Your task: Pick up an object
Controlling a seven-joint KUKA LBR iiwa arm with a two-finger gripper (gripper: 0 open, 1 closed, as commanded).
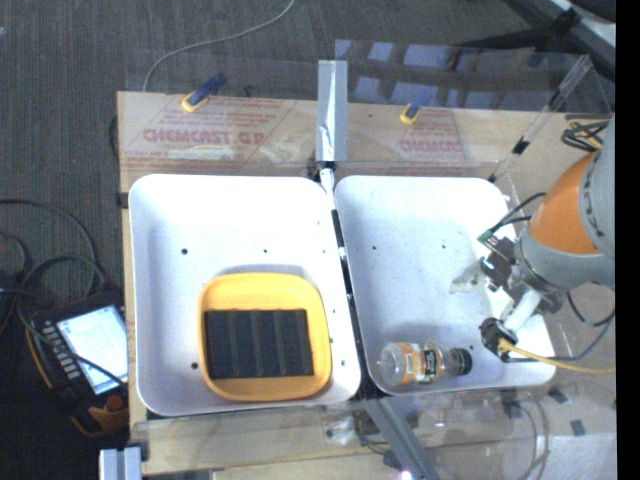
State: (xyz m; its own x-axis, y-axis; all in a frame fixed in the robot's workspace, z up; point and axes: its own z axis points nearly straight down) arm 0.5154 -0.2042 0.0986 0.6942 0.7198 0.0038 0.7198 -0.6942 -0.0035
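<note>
The bottle (420,362) lies on its side in the right bin (410,228), by the near wall, apart from the gripper (498,268) at the bin's right side. Its long axis runs left-right, with the black cap pointing right. Gripper state: cannot tell.

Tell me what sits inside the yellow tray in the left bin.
A black ribbed slab fills the yellow tray, which rests in the left bin. The tray's floor beneath the slab is covered, so anything under it cannot be seen.
</note>
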